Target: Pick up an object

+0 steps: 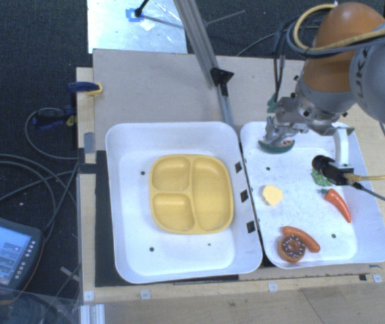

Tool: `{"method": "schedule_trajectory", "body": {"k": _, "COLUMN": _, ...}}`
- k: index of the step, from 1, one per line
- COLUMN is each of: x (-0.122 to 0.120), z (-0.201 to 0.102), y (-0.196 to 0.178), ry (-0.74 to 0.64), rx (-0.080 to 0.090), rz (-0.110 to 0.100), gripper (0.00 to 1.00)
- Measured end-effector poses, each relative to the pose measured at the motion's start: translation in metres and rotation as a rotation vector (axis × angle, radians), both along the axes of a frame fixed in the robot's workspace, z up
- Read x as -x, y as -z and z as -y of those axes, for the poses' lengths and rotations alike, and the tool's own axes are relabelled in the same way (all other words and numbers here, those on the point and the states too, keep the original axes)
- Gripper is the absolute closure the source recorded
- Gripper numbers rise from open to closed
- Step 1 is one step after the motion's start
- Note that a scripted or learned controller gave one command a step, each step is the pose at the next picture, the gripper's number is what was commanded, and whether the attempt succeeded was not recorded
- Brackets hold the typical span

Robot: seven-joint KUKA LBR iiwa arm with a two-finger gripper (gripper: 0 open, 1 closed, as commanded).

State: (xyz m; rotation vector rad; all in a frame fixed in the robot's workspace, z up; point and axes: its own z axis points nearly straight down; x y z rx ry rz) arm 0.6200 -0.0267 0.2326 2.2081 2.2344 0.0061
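Low over the right bin's [371, 238] far left corner hangs my gripper [278, 138], just above one teal dish [277, 147]; clenched or released, I cannot tell. Nearer in that bin lie one yellow chip [271, 195], one carrot [338, 204], one sausage [302, 238] and one donut [292, 249]. One yellow plate [192, 193] sits in the left bin [128, 248]. Two bins rest on a brown bench [152, 86]; cables [40, 154] trail across dark floor.

I see dark carpet floor [17, 39] around the tan table [152, 79], loose cables [40, 130] trailing left, a bright floor patch [132, 12] above.
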Motion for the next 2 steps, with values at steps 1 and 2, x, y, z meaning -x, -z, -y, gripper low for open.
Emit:
{"method": "schedule_trajectory", "body": {"k": 1, "x": -0.001, "z": -0.045, "y": 0.001, "ry": 0.001, "rx": 0.001, "rz": -0.001, "gripper": 1.0}}
{"method": "schedule_trajectory", "body": {"k": 2, "x": 0.0, "z": -0.102, "y": -0.007, "ry": -0.001, "rx": -0.001, "rz": -0.001, "gripper": 1.0}}
